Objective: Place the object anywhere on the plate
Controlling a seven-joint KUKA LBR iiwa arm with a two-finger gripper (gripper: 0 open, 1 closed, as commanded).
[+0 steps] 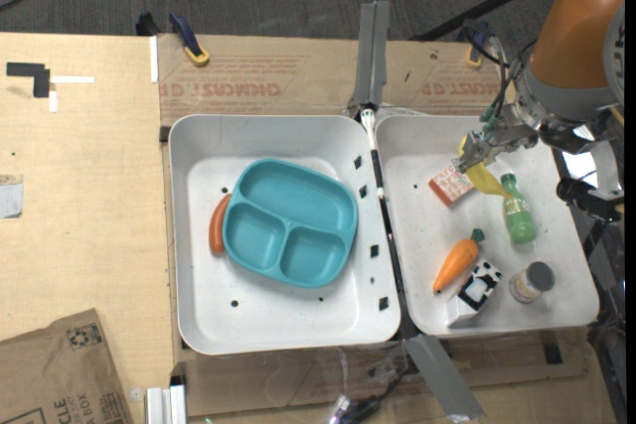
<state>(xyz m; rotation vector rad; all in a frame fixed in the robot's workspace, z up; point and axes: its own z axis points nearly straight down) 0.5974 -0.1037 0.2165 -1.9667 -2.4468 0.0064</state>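
Note:
A teal three-compartment plate [290, 235] lies in the left bin [189, 313] with nothing on it. My gripper [481, 150] hangs over the back of the right bin [566, 313]. Just below its tip sits a yellow object [484, 179], and a small red-and-white box [451, 187] lies beside that on the left. Whether the gripper touches the yellow object is not clear from this angle.
An orange sausage-shaped toy [216, 224] lies against the plate's left rim. The right bin also holds a green bottle [517, 212], a toy carrot [456, 264], a black-and-white block [479, 285] and a small grey can [531, 282]. A grey divider [374, 65] runs between the bins.

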